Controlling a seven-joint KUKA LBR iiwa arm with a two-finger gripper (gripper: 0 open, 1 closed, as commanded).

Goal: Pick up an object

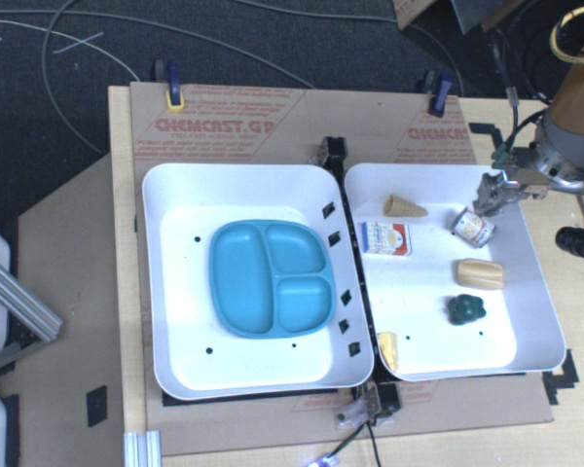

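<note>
Your jaws (489, 195) sit low over the upper right part of the right bin (526, 343); from this angle you cannot tell how they stand. Just below them, touching or nearly so, lies a small can (472, 228) with a white and red label, tilted on the bin floor. You cannot make out any part of it between the jaws.

Moving outward in that same bin, you have a tan cone-shaped piece (403, 206) to the left of the can, and a white and red carton (384, 238) lying flat near the bin's left wall. Below the can rests a pale, loaf-like block (480, 274), and just beneath that a dark green lump (465, 308). A small yellow piece (386, 348) sits at the bin's lower left corner.

Across the divide, the left bin (165, 339) carries a blue three-compartment plate (271, 277) near its middle.

Both bins rest on a cardboard-covered worktop (234, 120), held by blue clamps (174, 93) at its far edge.
</note>
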